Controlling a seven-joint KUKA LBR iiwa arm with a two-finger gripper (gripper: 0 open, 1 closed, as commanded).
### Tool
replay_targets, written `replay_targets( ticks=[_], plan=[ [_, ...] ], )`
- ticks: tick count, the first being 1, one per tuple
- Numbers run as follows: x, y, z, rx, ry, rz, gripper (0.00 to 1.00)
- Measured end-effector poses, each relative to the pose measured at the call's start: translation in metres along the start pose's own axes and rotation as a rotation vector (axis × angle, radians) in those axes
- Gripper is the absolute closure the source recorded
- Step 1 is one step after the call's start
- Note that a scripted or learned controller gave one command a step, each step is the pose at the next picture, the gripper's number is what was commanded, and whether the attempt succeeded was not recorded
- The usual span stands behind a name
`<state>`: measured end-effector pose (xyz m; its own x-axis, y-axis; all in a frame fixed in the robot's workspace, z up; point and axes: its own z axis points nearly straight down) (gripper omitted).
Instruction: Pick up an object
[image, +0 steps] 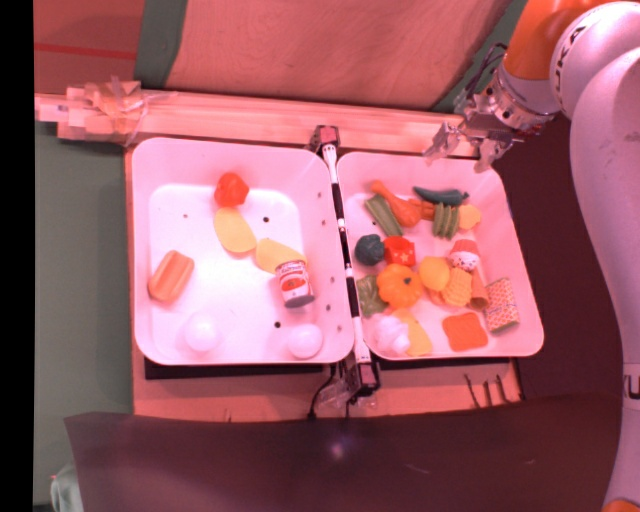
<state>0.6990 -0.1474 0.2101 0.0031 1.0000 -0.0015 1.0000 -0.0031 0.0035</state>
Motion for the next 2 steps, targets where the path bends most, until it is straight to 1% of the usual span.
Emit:
replay_targets(
  ticks=[1,2],
  plan=[
    [0.0,0.0,0.0,0.0,0.0,0.0,0.0],
    [-0.005,-0.003,0.04,0.005,-0.001,0.001,0.0]
  ],
)
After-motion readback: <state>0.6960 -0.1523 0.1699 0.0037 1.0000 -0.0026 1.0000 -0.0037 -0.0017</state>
